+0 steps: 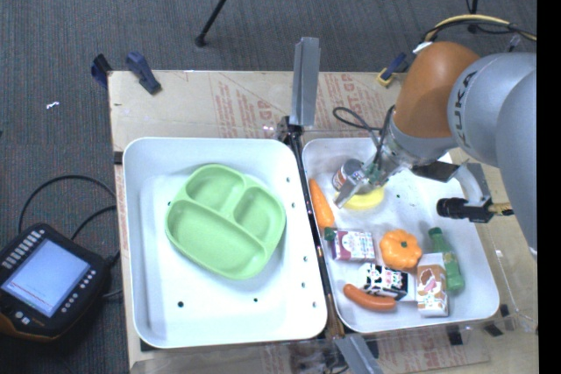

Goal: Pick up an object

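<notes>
On tabletop: two bins (140,188), carpet around
Carrot (322,203): lengthwise, slightly tilted
Claw (355,186): over banana (368,200), grip unclear

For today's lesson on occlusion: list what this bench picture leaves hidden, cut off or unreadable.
- Fingers: the gripper hangs over the yellow object; open, shut or gripping cannot be judged.
- Yellow object: partly covered by the gripper, shape unclear.
- Small cartons: print too small to read.
- Arm: cut off by the right edge.
</notes>
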Robot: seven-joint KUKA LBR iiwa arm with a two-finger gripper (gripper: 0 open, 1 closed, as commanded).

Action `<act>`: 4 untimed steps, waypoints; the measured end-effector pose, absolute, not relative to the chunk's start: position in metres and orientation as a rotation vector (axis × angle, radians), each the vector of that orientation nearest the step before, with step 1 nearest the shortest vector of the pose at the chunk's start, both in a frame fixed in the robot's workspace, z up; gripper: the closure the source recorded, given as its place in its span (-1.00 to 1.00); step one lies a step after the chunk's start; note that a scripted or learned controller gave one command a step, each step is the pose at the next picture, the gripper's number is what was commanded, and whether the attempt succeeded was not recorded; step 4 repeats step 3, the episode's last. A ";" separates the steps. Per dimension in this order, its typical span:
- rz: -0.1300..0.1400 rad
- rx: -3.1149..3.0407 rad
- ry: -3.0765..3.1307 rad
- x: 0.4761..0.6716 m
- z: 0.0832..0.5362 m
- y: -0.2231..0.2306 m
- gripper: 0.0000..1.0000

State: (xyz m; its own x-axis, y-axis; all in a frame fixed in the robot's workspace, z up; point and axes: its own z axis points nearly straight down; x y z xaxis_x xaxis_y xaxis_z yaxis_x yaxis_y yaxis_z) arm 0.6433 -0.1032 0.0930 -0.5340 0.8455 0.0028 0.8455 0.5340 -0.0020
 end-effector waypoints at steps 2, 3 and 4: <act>-0.003 -1.366 -2.828 0.621 0.098 -0.107 1.00; -0.002 -1.411 -2.808 0.616 0.217 -0.042 1.00; -0.002 -1.411 -2.808 0.616 0.217 -0.042 1.00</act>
